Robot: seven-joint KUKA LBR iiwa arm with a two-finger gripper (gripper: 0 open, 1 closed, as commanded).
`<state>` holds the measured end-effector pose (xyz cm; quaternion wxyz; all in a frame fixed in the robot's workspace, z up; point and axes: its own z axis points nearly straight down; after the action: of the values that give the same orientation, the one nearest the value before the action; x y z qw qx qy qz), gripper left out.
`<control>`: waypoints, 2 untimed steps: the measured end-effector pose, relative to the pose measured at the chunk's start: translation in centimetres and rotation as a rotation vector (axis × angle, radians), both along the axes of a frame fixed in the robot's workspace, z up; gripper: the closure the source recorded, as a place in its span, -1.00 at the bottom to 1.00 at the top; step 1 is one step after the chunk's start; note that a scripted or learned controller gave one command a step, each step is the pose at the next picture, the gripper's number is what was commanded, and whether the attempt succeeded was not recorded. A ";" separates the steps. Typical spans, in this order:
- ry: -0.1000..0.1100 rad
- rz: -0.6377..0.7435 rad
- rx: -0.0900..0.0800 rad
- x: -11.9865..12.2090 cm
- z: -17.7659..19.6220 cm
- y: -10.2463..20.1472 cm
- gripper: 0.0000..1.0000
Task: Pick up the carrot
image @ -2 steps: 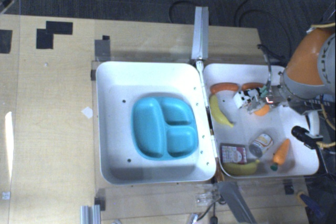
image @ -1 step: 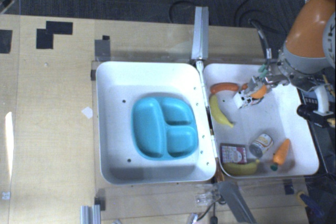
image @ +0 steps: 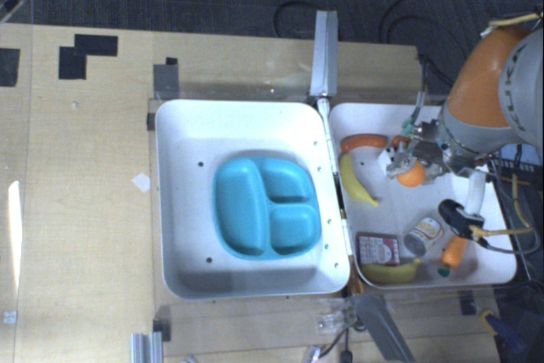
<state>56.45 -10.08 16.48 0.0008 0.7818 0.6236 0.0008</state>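
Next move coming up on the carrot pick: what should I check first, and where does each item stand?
1. Carrot located: ok. It lies in the right bin, near the lower right corner in the camera view.
2. Gripper above the carrot: not ok. It hangs over an orange round fruit further up the bin.
3. Carrot held: not ok. It lies apart from the gripper.
4. Clearance from the can: cannot tell. The can lies close on the carrot's left.

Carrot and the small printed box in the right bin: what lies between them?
A small can, lying tilted on the bin floor, sits between the carrot and the box, as the camera view shows.
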 end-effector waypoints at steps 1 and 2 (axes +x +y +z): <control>-0.003 0.008 0.000 0.2 1.1 0.1 1.00; -0.001 0.156 -0.001 -4.3 -2.5 -7.2 1.00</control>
<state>52.16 -17.30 14.00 0.0017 0.7307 0.6827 0.0009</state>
